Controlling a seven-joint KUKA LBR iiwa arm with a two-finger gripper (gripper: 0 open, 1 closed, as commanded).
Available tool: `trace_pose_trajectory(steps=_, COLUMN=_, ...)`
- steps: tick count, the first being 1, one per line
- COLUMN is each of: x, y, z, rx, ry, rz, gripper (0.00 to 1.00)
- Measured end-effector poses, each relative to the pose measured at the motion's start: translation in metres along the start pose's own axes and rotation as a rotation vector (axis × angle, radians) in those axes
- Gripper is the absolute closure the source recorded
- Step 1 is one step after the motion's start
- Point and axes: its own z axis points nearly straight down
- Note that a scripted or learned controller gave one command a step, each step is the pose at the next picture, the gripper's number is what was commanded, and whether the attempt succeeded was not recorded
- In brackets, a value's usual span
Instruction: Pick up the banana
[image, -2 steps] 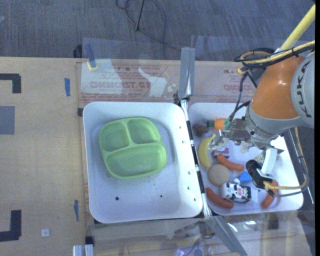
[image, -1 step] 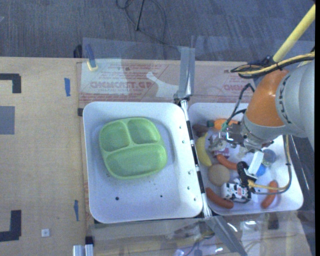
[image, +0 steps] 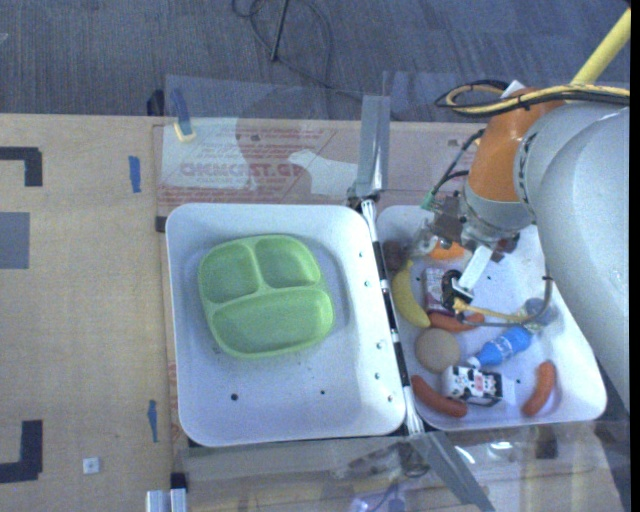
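Gripper (image: 447, 262) hangs low over the right bin (image: 585, 395), near its top left part, just beside the banana (image: 405, 297). I cannot tell what it is doing with its grip, because the arm (image: 560, 170) and its wrist cover that spot. The banana lies along the left wall of the right bin, and nothing seems to be lifting it yet.

I think the arm is at the reaching step. Next it needs to slide a little left and down so it sits right over the banana, then close on it and lift.

Lots of things crowd the banana. A red sausage (image: 455, 321) and a brown ball (image: 437, 350) sit just beside its lower end. A small packet (image: 438, 285) lies right next to it. Farther off are a blue bottle (image: 503, 347), a black and white toy (image: 474, 383) and two more sausages. The bin wall is tight on the banana's left side, so there is little room there. The left bin (image: 200, 400) holds a green tray (image: 265, 293)
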Motion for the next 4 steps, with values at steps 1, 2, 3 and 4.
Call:
trace_pose_trajectory(steps=1, x=-0.026, y=-0.034, z=-0.001, rx=-0.001, ry=0.003, rz=-0.395, gripper=0.0)
trace_pose_trajectory(steps=2, x=-0.028, y=-0.032, z=-0.011, rx=-0.004, ry=0.003, rz=-0.388, gripper=1.0)
trace_pose_trajectory(steps=3, x=-0.028, y=-0.032, z=-0.011, rx=-0.004, ry=0.003, rz=-0.388, gripper=0.0)
trace_pose_trajectory(steps=4, x=-0.013, y=-0.016, z=-0.001, rx=-0.005, ry=0.0, rz=-0.606, gripper=0.0)
